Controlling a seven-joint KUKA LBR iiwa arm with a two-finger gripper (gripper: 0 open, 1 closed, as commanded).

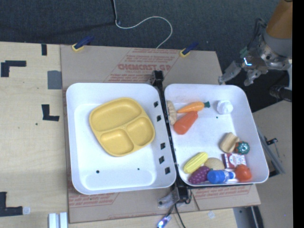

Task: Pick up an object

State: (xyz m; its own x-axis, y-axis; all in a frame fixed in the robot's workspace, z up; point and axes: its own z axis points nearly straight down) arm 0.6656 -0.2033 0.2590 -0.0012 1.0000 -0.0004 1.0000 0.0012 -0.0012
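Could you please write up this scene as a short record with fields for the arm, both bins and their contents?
arm: end effector above the bench, outside the right bin's far right corner, holding nothing
left bin: yellow plate
right bin: carrot, white cap, corn, grapes, blue bottle, other small toys
pile: most toys at the near right corner

yellow tray point(122, 126), orange carrot point(189, 107), white bins point(112, 180).
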